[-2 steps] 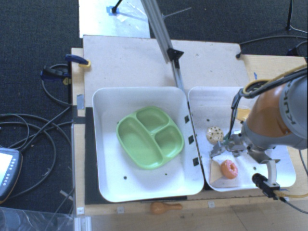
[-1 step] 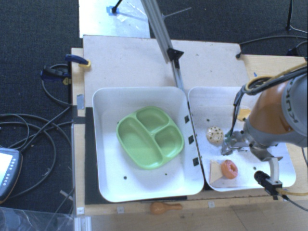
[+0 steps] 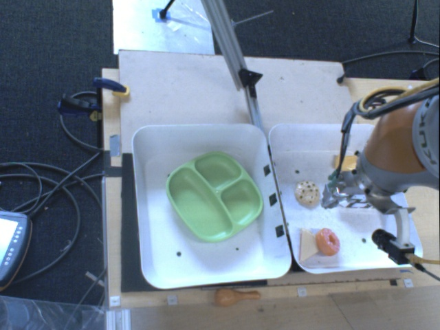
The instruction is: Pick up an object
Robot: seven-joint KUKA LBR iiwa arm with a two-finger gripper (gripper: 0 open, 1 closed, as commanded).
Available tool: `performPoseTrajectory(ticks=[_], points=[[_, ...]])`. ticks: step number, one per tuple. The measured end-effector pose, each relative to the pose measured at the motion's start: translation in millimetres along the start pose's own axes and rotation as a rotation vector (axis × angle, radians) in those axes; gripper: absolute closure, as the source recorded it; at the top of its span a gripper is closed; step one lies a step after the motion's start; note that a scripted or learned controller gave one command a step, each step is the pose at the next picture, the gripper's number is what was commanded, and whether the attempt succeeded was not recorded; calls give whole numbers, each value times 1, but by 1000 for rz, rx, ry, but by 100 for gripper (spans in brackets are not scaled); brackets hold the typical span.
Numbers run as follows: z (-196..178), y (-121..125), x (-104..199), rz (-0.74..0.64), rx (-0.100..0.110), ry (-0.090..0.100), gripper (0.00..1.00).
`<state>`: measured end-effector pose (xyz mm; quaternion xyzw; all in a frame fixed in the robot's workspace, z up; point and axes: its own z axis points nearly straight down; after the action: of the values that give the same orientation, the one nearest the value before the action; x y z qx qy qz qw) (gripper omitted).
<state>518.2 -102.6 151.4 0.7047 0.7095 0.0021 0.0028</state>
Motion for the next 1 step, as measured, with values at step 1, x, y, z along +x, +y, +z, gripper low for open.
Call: performPoseTrajectory(ticks=[1], points=[[-47,9,-5,1,0,-1,100]])
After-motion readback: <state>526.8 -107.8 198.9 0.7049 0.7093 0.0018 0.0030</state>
